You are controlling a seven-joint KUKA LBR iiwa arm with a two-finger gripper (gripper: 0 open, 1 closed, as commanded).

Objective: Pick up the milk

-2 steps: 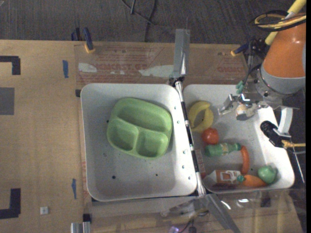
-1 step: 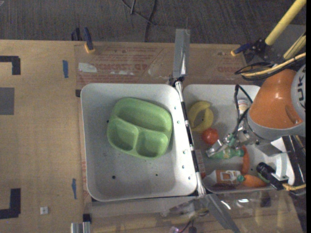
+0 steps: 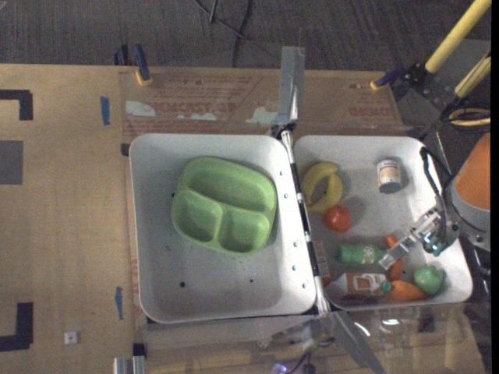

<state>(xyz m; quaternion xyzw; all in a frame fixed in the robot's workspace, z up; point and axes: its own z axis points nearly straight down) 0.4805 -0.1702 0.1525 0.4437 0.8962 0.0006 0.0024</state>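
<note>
Now the gripper (image 3: 400,248) hangs low over the right bin (image 3: 355,150), reaching in from the right on the grey arm (image 3: 475,201) with its orange band. Whether its fingers are spread or pressed together I cannot tell; they are small and blurred against the white floor, and nothing shows clearly between them. The milk (image 3: 361,282), a carton lying on its side, rests just below and to the left of the gripper tip, near the bin's front wall. A green bottle (image 3: 361,253) lies directly left of the tip, close beside it. An orange carrot (image 3: 407,291) sits below the tip, with a green piece (image 3: 429,278) to the tip's lower right. Farther left and above are a red tomato (image 3: 337,218) and a yellow banana (image 3: 321,185). A small can (image 3: 389,174) stands well above the tip. Across the divider, the left bin (image 3: 156,287) holds a green divided plate (image 3: 224,205).
</note>
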